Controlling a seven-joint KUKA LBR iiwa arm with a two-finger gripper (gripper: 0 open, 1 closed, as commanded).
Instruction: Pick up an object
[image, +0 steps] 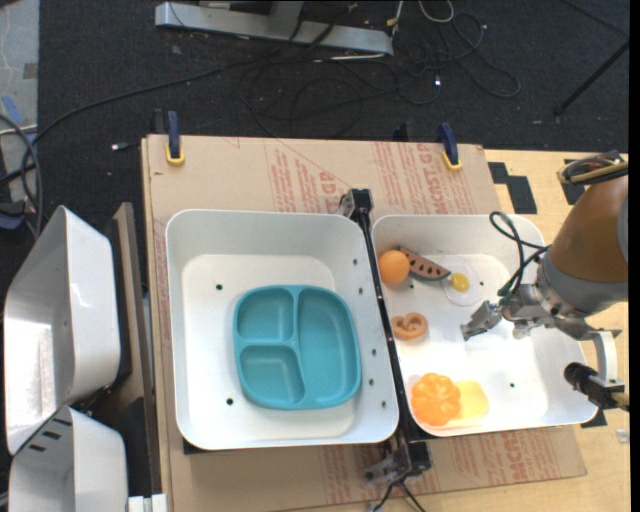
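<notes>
The right bin (520, 400) holds several toy foods. An orange ball (394, 266) lies at its far left, with a watermelon slice (428, 268) and a small yellow piece (459, 283) beside it. A brown pretzel-like ring (409, 325) sits by the left wall. An orange pepper (436, 398) and a pale yellow piece (472, 400) lie near the front. My gripper (482, 319) hangs over the middle of this bin, right of the ring and below the yellow piece, with nothing seen in it.
The left bin (200, 250) holds a teal divided plate (297, 346). A black divider (385, 320) runs between the bins. The arm (590, 250) comes in over the right bin's right wall. Blue-and-yellow clamps (175, 140) hold the cardboard at the back.
</notes>
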